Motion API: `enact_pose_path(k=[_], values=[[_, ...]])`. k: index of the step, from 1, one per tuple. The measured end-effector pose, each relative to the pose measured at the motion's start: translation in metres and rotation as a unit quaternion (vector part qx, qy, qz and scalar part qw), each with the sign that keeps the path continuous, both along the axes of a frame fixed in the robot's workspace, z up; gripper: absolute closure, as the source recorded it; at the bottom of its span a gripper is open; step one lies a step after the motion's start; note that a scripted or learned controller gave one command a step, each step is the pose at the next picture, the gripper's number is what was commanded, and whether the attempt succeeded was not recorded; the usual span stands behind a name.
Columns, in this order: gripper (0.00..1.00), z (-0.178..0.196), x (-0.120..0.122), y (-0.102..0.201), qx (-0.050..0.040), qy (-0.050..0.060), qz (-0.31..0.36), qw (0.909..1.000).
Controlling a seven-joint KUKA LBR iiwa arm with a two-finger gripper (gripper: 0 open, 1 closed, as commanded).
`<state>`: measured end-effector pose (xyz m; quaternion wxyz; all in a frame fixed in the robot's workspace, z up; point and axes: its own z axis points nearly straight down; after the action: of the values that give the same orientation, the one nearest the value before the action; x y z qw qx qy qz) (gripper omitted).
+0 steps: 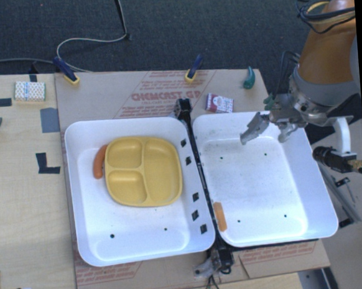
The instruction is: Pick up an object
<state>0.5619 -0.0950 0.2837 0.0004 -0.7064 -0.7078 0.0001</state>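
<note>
Left bin (89, 241): a yellow divided plate (142, 170) is shown with an orange sausage-like piece (97, 163) tucked against its left rim. Right bin (312, 221): a small orange piece (220, 215) is seen beside the left wall. The gripper (268, 131) is held spread and empty over the far edge; that small piece would best be approached from above, clear of the wall

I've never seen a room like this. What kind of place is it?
Probably a robot lab. A robot arm hangs over two white bins, clamps hold cardboard to the bench, and cables trail across the floor.
</note>
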Motion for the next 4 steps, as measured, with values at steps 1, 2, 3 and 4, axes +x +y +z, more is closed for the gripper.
enact_pose_path(k=[1, 2, 3, 4], values=[[0.00, -0.171, 0.015, -0.018, 0.0004, 0.002, -0.001, 1.0000], [0.00, -0.198, 0.018, -0.001, -0.0010, -0.001, -0.001, 1.0000], [0.00, -0.197, 0.005, 0.000, -0.0014, -0.004, -0.001, 1.0000], [0.00, -0.198, 0.083, -0.002, -0.0009, -0.002, 0.000, 1.0000]])
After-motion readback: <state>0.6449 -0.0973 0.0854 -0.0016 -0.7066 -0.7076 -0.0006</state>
